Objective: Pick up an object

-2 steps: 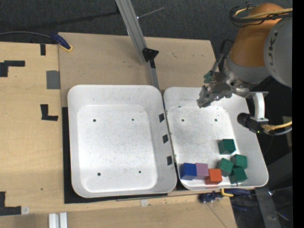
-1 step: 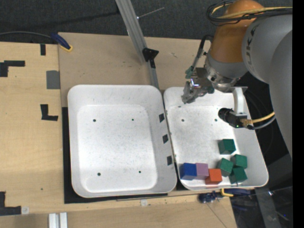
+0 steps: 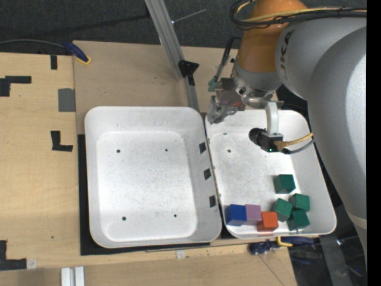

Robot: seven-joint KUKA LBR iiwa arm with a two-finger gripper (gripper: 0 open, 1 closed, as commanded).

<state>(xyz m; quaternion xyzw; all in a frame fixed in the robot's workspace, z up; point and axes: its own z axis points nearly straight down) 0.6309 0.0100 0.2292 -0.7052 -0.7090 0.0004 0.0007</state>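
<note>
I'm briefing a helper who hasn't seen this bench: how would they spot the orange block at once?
Look in the right-hand white bin, at the cluster of small blocks along its near edge. The orange block sits in that row, just right of the pale purple block and left of the green blocks. It is the only orange one.

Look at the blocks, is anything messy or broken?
Nothing looks broken or spilled. The blocks are bunched in the near corner of the right bin: blue block, purple block, orange block and four green blocks, some tilted. The gripper hovers at the bin's far edge.
</note>
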